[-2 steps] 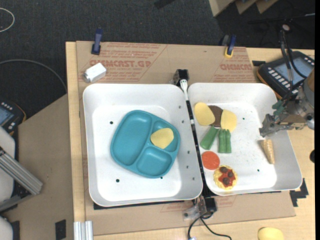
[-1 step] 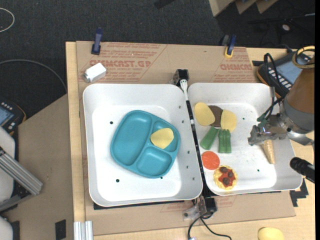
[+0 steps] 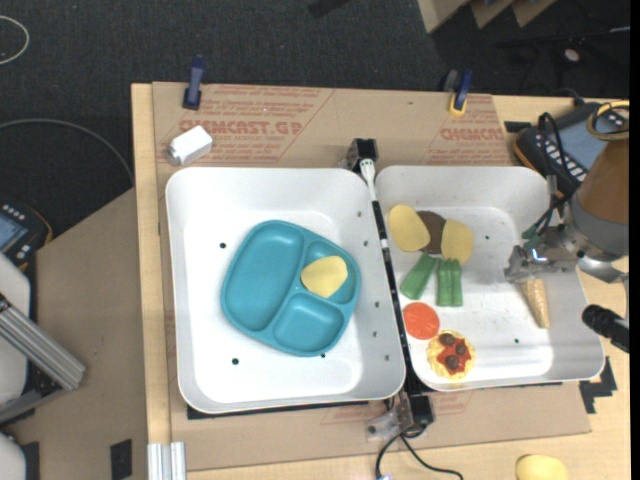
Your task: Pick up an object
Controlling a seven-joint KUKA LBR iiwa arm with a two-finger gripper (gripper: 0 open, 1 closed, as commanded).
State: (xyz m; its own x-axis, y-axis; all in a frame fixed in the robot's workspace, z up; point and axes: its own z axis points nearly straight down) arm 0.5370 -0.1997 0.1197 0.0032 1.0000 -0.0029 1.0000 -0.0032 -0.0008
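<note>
Landmark: the right bin (image 3: 500,183), one of two white bins on the table (image 3: 300,118); every place below was read against it.
Claw: the claw (image 3: 530,260) stood low at the right bin's right side, just above a cone.
Claw state: whether it was spread or pressed together could not be told; nothing showed pinched in it.
Task's thing: the ice-cream cone (image 3: 537,299), tan, lay near the right bin's right wall, its wide end up against the claw and its tip toward the near rim.
Handling: it looked like a light, stiff plastic toy, smooth and tapered, likely to slide out toward the tip; I judged the wide end, taken across its width, the safer hold.
Green sticks: two green pieces (image 3: 434,280) lay side by side in the right bin's middle.
Yellow rounds: two in the right bin, one (image 3: 407,228) near the left wall and one (image 3: 457,239) just right of a brown piece (image 3: 431,230) lying between them.
Red disc: one (image 3: 421,320), below the green pieces.
Small pizza: one (image 3: 451,354), touching the right bin's near rim.
Left bin (image 3: 200,368): one blue divided tray (image 3: 260,288) with one yellow piece (image 3: 324,275) in its upper right compartment.
</note>
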